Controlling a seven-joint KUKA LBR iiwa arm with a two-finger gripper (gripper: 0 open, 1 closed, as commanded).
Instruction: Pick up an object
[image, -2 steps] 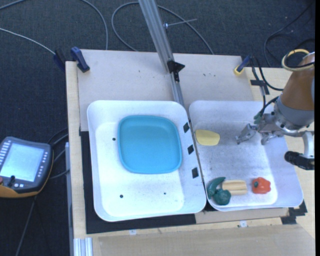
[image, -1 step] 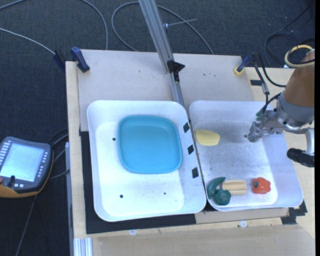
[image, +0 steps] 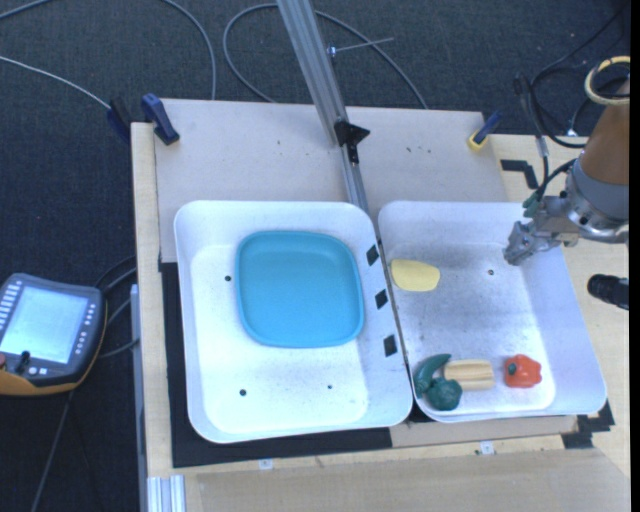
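The gripper (image: 520, 248) hovers at the right bin's (image: 560, 300) far right; its state cannot be told. The yellow piece (image: 414, 275) lies leftward, long axis left-right.

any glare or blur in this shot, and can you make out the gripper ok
Camera view: even, soft lighting, with faint shadows beside the yellow object and the red one. The white bins look bright but not blown out, and the blue plate shows little glare. The gripper is small and slightly soft, so its fingers are hard to read.
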